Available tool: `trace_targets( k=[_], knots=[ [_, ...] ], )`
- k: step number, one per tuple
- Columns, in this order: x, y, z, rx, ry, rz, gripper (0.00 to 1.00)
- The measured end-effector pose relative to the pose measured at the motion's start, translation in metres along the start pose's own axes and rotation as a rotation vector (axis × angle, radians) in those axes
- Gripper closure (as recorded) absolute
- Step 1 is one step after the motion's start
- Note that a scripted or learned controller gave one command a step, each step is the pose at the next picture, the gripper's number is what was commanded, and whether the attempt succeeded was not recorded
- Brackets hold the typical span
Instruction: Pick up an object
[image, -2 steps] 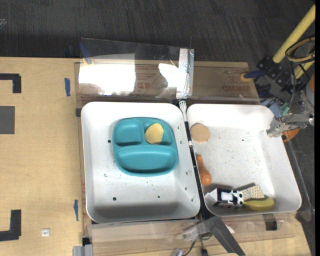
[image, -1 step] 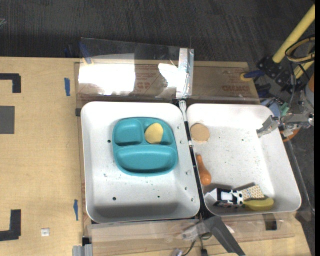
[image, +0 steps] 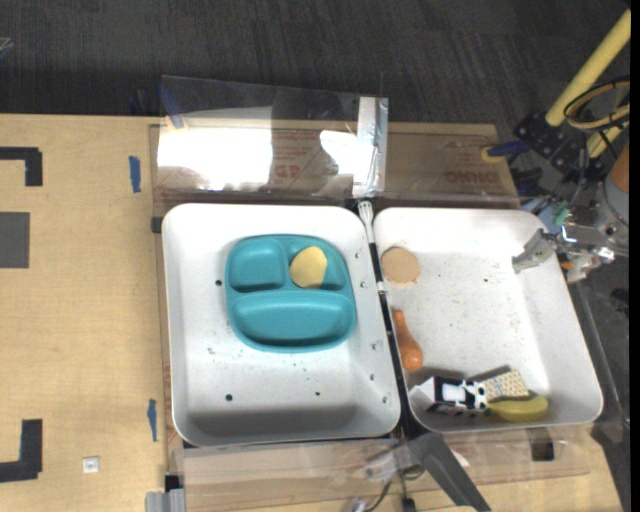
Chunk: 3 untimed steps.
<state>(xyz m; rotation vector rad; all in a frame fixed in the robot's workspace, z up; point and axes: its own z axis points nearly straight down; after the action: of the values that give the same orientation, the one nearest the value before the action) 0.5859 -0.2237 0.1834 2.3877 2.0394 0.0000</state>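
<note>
We see the claw (image: 540, 250) at the right bin's (image: 470, 285) far right edge, its grip state impossible to tell, so we should swing over the tan round object (image: 400, 266) by the divider and descend squarely.

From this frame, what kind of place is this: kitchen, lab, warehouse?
Most likely a robot-manipulation lab bench. Two shallow white bins sit side by side, toy-like food such as an orange carrot lies in them, and blue tape marks dot the cardboard-covered top.
</note>
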Motion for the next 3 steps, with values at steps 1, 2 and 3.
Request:
trace_targets(
  k=[1, 2, 3],
  knots=[
    [0.089, 0.029, 0.096, -0.005, 0.001, -0.328, 0.00],
    [0.101, -0.042, 0.096, -0.005, 0.000, -0.709, 0.00],
    [0.105, -0.104, 0.095, -0.009, -0.003, -0.944, 0.00]
  ],
)
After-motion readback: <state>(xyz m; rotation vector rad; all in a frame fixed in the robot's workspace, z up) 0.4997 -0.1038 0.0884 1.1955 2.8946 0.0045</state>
